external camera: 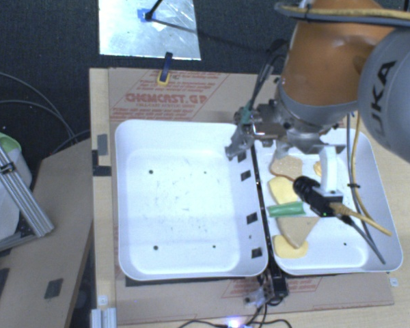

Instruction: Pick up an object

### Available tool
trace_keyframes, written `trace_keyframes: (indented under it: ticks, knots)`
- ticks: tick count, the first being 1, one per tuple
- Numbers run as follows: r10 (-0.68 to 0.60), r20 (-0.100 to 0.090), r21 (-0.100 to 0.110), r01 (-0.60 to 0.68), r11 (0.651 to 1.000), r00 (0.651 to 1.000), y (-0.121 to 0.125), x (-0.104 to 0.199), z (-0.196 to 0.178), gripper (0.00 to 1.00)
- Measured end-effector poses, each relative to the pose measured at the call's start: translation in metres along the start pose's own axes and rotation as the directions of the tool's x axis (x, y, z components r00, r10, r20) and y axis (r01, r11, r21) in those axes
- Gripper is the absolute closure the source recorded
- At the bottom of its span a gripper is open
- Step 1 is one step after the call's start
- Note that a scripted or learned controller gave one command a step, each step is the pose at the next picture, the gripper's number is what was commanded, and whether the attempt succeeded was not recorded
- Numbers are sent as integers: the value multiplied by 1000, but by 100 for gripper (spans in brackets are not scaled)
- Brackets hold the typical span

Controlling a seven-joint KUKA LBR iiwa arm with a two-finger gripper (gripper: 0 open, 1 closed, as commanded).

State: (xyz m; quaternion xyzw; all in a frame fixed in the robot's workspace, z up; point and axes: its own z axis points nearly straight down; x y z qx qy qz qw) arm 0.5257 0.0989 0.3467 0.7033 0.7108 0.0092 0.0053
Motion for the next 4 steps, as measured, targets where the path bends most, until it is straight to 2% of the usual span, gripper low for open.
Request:
trace_keyframes:
  ticks: [1, 2, 3, 4]
  knots:
    - [4, 4, 16, -4, 1000, 1000, 54, 41, 16, 0]
    - [15, 11, 30, -16, 999, 1000, 98, -16, 174, 0]
    - [7, 6, 22, -8, 1000, 1000, 77, -3, 164, 0]
    - [9, 6, 31, -9, 999, 1000, 24, 17, 263, 0]
